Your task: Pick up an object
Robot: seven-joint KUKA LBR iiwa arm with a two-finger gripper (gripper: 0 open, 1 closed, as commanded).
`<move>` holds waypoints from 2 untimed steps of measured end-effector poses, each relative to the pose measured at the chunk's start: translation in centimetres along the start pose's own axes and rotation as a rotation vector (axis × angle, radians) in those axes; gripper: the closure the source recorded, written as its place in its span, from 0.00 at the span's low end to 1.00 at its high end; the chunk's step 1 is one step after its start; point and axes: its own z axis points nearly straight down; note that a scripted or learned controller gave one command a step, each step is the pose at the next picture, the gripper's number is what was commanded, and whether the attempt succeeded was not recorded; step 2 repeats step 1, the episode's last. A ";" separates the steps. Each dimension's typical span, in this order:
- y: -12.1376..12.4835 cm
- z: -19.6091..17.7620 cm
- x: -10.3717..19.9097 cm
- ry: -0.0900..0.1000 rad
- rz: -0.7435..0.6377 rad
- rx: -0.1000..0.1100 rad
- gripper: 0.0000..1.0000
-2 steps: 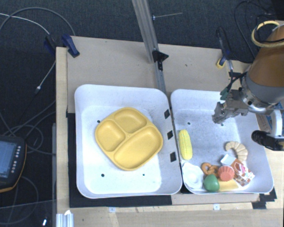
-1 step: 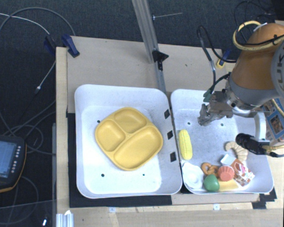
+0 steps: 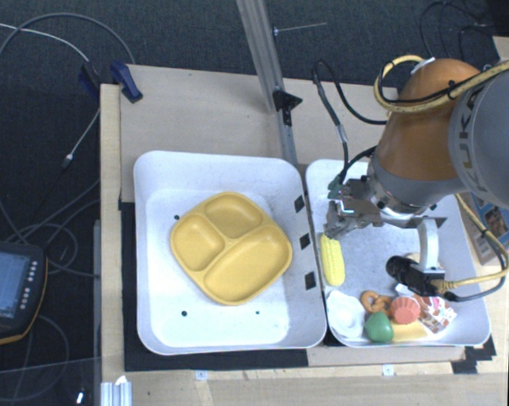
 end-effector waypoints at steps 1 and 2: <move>-1.4 0.8 4.8 0.000 0.000 0.000 1.00; -1.4 0.8 4.8 0.000 0.000 0.000 1.00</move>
